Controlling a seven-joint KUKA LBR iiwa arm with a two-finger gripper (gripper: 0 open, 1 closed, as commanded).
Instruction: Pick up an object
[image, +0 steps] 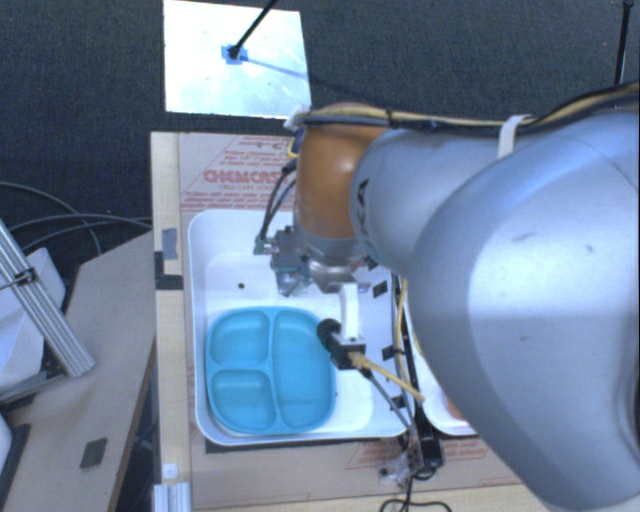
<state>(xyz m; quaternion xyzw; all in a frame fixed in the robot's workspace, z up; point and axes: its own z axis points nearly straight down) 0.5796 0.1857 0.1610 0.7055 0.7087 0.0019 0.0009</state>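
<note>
Only clear candidate is the blue divided tray. It lies flat in the left bin, tucked into that bin's front-left corner on the side of the tabletop's left edge. It has three compartments, rounded corners and a raised rim.

The arm reaches in from the right. Its wrist end, below the orange band, hangs over the bare back half of the bin, just past the tray's far edge. Jaws: can't tell from here whether released or clenched. Nothing visibly held.

Handling, my guess: moulded plastic, so light, stiff and not fragile. It's glossy, so probably slippery. It looks too wide to span.

- **Hold:** pinch the rim or a ridge between compartments from above.
- **Clearance:** the rim against the bin wall looks tight. The far edge or centre ridge is more open.
- **Risk:** an edge grip is off-balance, so expect it to tilt or slip.

There's a small dark speck on the bin floor behind the tray, too small to identify.
</note>
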